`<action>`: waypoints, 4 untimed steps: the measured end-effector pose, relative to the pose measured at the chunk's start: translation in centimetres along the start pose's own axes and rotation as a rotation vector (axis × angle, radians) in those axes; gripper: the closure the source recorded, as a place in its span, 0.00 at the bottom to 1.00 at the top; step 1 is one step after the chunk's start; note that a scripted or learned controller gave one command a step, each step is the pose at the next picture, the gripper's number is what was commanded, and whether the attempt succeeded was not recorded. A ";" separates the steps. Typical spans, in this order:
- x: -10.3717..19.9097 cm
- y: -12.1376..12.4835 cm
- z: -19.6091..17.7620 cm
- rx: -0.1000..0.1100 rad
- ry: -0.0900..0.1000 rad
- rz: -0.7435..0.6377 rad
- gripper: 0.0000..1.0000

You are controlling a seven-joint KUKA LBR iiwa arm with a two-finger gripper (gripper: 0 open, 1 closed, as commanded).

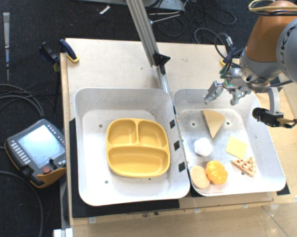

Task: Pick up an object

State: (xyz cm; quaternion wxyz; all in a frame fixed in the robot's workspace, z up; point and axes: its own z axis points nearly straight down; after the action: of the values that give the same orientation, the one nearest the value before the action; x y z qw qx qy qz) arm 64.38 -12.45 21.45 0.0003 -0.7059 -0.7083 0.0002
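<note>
A: Where is the claw [224,94]?

B: Up at the right bin's [274,152] twelve o'clock rim, fingers spread apart, gripping nothing.

A: And the things to pick?

B: All in that right bin. A tan wedge [213,122] lies just at the claw's six o'clock. A white ball [203,146] sits at the wedge's seven o'clock, a yellow square [237,146] at its four. Near the six o'clock rim lie a pale round piece [199,177], an orange pumpkin [216,172] touching it, and a waffle piece [244,165].

A: The left bin [87,132]?

B: A yellow divided plate [137,147] on the surface's [114,63] other side.

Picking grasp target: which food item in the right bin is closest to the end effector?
The tan wedge, just below the end effector; the others lie nearer the front rim.
</note>
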 end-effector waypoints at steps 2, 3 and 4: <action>0.2 0.9 5.6 0.004 0.000 -0.001 0.00; -0.1 1.7 11.3 -0.005 -0.004 -0.001 0.00; -0.1 2.1 11.2 -0.014 -0.005 -0.001 0.00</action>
State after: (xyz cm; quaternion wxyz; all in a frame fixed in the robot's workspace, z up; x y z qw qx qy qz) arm 66.51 -12.58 10.29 -0.0066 -0.7054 -0.7088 -0.0029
